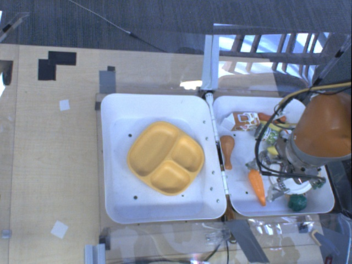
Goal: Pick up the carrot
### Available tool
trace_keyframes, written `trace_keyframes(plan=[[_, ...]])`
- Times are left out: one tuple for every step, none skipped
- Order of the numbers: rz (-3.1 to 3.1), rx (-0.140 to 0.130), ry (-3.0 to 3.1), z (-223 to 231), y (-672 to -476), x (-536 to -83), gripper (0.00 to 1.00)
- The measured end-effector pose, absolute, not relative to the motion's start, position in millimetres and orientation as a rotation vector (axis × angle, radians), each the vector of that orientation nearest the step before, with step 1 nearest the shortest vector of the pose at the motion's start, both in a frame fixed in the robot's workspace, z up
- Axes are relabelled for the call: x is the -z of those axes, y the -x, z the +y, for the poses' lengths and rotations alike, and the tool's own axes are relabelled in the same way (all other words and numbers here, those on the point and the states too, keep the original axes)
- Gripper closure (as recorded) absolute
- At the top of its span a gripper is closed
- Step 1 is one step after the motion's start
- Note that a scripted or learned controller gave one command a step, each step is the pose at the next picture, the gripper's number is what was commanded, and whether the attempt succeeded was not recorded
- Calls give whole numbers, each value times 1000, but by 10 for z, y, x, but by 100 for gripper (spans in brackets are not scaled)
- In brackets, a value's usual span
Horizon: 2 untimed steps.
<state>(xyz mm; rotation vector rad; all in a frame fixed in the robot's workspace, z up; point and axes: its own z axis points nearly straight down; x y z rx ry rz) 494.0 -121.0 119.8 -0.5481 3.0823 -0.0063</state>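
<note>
The orange carrot (257, 186) lies in the right bin (242, 205), near its front, with the tip pointing toward the front edge. My gripper (279, 189) hangs low over the same bin, just right of the carrot, under the arm's orange band (324, 128). Nothing shows between the gripper and the carrot, and the two look slightly apart.
A yellow divided plate (165, 157) sits in the left bin (118, 202). The right bin also holds a brown drumstick-shaped toy (226, 149), a small printed box (245, 120) at the back and a green round item (297, 202) at the front right. Cables (264, 133) loop off the wrist.
</note>
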Motion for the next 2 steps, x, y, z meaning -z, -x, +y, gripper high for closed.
trace_keyframes(plan=[[3100,6,431,-909,-4992,-897,0],[3073,8,600,-851,-5024,-896,0]])
